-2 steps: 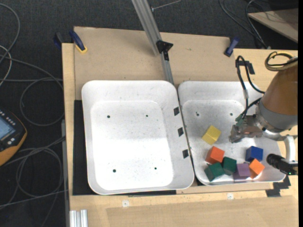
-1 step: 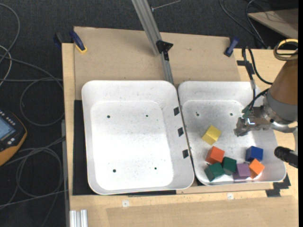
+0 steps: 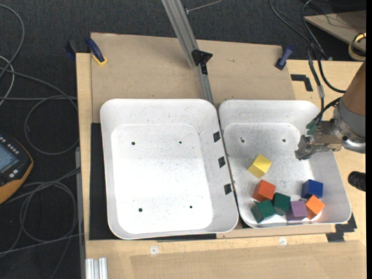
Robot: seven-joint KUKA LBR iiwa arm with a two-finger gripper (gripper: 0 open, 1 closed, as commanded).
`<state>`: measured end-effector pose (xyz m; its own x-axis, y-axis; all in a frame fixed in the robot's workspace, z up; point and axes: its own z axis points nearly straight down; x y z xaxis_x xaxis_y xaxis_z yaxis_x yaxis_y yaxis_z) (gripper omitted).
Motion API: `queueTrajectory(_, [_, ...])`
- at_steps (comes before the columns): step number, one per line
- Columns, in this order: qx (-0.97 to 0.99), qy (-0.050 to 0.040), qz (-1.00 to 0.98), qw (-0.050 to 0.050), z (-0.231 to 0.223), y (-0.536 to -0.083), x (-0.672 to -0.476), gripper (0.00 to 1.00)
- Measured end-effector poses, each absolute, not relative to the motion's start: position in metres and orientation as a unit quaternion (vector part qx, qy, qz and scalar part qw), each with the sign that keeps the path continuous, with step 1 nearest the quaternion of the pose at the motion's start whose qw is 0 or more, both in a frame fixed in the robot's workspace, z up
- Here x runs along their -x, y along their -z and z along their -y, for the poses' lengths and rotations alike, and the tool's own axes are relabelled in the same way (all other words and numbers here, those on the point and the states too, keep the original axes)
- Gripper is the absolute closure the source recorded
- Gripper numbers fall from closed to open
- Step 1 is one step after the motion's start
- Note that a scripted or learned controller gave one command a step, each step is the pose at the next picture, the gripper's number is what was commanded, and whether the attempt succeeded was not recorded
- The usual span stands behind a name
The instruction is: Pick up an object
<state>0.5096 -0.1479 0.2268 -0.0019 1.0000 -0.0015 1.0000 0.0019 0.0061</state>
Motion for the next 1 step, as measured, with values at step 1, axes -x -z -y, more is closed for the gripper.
queueTrajectory(1, [-0.707,-0.0017,-0.707,0.003,0.154,-0.2724,-0.5087,1.0])
